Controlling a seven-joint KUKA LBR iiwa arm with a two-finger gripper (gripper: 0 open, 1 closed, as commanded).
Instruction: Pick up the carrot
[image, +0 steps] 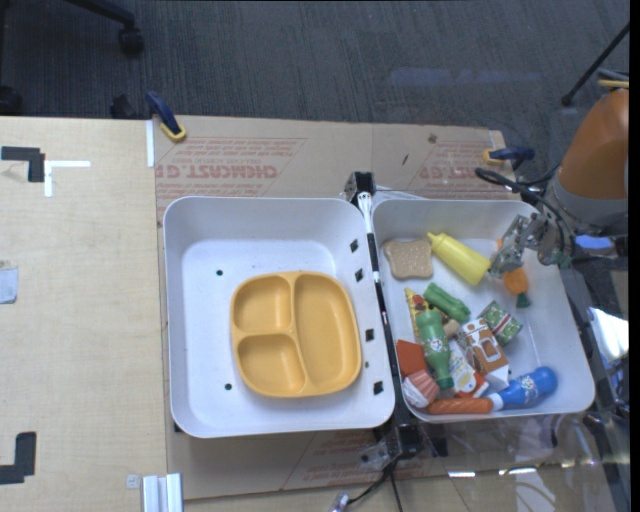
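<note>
The carrot (514, 281), small and orange with a green end, is in the right bin (560, 330) near its far right side. My gripper (510, 262) reaches in from the right and is shut on the carrot, whose orange body shows at the fingertips. The carrot sits just right of the yellow mustard bottle (459, 256). I cannot tell if it is off the bin floor.
The right bin also holds a bread slice (408, 258), green vegetables (440, 318), small cartons (486, 345), a blue bottle (528, 387) and a sausage (460, 405). The left bin (190, 330) holds a yellow divided plate (296, 333).
</note>
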